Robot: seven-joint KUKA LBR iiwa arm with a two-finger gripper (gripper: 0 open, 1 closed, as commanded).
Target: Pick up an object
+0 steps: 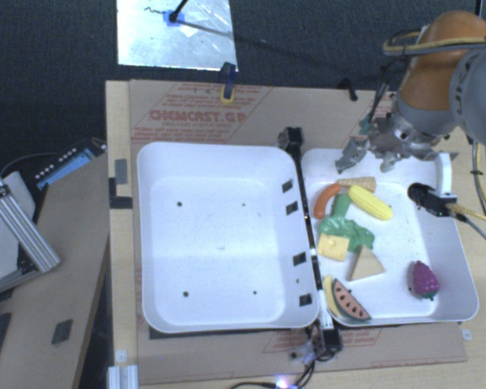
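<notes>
**Open pincer hangs over the back of the toy-food bin**

The pincer (pixel 364 158) hangs spread and unladen, nothing between its two grey fingers (pixel 346 161), above the far end of the right bin (pixel 458 286). That height, I judge, suits a descent not yet begun.

Just below it lie a tan piece (pixel 363 184) and the corn cob (pixel 370 202), with an orange sausage (pixel 326 198) beside them. Nearer the camera come the green leafy piece (pixel 350 230), a yellow block (pixel 334 246), a tan wedge (pixel 366 264) and the watermelon slice (pixel 348 301). The purple grapes (pixel 424 279) sit well apart, toward the arm's side.

The toys crowd the divider, so the corn, closest beneath, looks the likeliest pick. Beyond the divider lies the left bin (pixel 158 241).
</notes>
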